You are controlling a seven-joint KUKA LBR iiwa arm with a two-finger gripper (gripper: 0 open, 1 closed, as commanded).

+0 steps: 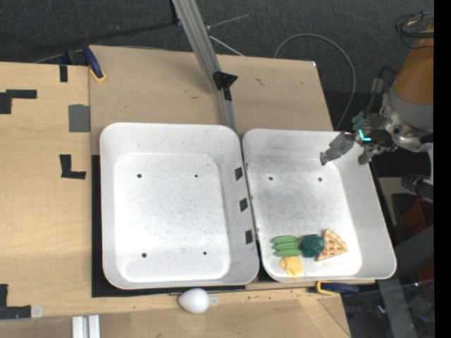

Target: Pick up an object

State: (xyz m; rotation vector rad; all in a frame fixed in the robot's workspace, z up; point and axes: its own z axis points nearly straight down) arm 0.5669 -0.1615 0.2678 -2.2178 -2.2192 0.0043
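The grey two-finger gripper [347, 151] hung spread and empty over the right white bin's [296, 189] far edge, well apart from the small toy foods [309, 248] clustered near its front wall.

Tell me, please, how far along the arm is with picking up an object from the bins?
Nothing looks done yet. The gripper sits over the upper right edge of the right bin, with nothing visible between its fingers. The toy pizza slice, dark green piece, green pea pod and yellow piece lie clustered at that bin's near edge. Reaching, grasping and lifting all remain.
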